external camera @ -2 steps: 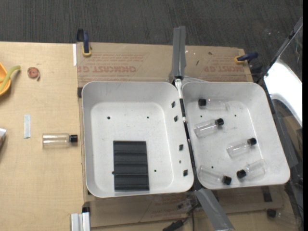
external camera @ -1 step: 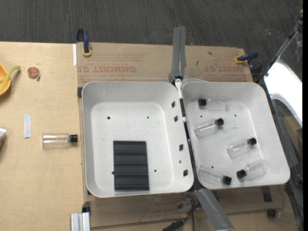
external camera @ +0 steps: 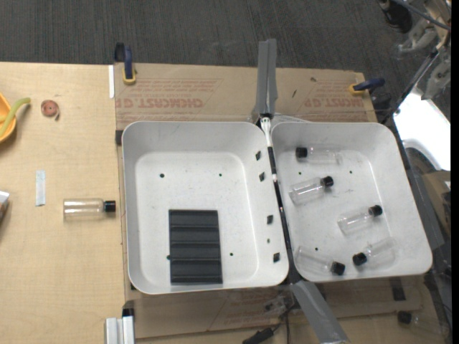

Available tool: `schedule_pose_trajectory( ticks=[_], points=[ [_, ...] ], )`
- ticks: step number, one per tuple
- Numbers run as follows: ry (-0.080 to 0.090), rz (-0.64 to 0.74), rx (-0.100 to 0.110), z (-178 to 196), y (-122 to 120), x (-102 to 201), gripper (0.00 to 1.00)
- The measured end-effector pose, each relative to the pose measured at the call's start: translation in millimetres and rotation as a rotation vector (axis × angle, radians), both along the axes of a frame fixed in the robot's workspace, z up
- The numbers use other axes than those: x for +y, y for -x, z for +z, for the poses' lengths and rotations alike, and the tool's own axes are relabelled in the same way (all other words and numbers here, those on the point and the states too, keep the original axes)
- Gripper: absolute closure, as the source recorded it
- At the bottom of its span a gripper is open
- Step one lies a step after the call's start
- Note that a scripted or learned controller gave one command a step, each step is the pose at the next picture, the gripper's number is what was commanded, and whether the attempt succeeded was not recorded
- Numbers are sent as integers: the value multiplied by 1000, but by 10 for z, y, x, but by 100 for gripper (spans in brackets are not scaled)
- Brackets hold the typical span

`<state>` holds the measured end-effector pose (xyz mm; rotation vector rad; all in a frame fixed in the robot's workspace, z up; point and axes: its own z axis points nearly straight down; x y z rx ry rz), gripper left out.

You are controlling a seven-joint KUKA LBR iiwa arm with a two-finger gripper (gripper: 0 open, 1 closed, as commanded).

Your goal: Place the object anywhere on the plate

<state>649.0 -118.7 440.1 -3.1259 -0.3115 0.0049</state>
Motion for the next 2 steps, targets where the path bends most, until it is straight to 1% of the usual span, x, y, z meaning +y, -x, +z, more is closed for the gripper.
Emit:
schedule_pose_trajectory(
  ticks=[1,2],
  points=[
    [0,2,4,-6,482,-776,0],
    [0,5,1,-1,80,-4,0]
  ],
)
